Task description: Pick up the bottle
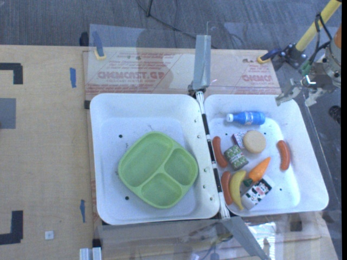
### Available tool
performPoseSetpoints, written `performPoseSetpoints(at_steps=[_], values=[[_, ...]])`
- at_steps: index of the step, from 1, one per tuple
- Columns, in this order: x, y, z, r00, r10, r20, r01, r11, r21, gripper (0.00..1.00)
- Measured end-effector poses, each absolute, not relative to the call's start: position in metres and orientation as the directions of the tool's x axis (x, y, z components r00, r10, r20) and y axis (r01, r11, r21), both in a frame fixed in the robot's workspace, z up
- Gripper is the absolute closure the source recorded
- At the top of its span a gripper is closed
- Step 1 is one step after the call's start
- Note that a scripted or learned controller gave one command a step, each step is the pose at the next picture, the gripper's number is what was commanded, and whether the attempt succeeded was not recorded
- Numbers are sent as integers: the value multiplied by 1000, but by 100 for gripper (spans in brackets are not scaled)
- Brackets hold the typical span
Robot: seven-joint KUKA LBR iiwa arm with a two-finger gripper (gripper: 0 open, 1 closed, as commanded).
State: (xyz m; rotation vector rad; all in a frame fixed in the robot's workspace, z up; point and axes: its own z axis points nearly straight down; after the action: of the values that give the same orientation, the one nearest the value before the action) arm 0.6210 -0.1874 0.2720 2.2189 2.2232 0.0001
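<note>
Hovering at the top right, the gripper (304, 88) sits above the far right corner of the right bin (312, 186), just off its rim. Can't tell if the jaws are open or shut: the end of the arm is a small tangle of grey metal and cables at this angle. Nothing visible between them. A yellow strut (317, 23) runs up and right behind it.

Bottle (246, 117) lies on its side near the back of the right bin: blue body, white cap pointing left. It's below and left of the gripper, clearly apart from it.

Just in front of the bottle: a round tan bun (254, 141). Left of that, a small dark green packet (236, 157). One sausage (218, 151) lies along the left wall, another (283, 154) toward the right side. A carrot (259, 169) lies diagonally in the middle, tip up-right. In front of it a banana (236, 187), with a third sausage (225, 186) touching its left side and a small white carton (257, 192) on its right.

Left bin (108, 118) holds a green divided plate (158, 169), three compartments, sitting right of centre and toward the front.

A grey bar (201, 64) stands behind the seam between the bins. Clear plastic sheet (141, 69) with red lettering lies behind them on the wooden bench (43, 145).
</note>
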Motion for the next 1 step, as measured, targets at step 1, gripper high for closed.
performPoseSetpoints(at_steps=[1], values=[[667,-111,169,-249,968,0,968,249,0,0]])
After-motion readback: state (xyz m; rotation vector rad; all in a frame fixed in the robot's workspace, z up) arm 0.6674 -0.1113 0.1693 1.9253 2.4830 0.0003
